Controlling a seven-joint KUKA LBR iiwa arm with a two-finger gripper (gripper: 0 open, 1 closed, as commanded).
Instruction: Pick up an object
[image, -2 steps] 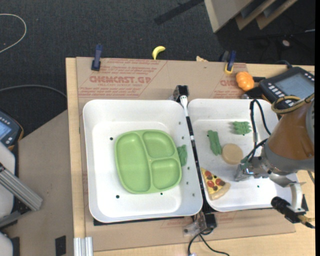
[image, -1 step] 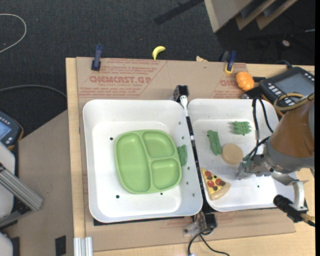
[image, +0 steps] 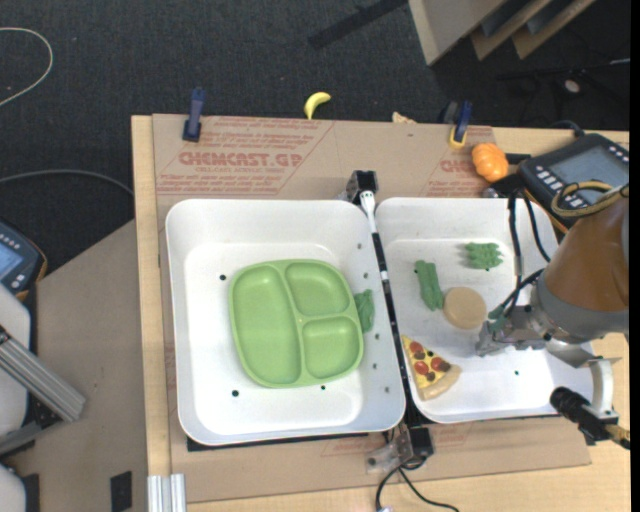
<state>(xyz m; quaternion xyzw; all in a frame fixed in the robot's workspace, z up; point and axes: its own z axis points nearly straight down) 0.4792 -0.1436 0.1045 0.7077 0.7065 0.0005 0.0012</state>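
In the right bin lie a tan round disc, a green pickle-like piece, a green leafy piece and a pizza slice. My gripper hangs low over the bin floor, just right of and below the tan disc and up-right of the pizza slice. The arm with its orange band comes in from the right. A green divided plate sits in the left bin, with a small green piece against its right edge.
A black divider strip runs between the bins. On the cardboard behind them lie an orange toy, a yellow banana and two blue clamps. A pendant with cable sits at the far right.
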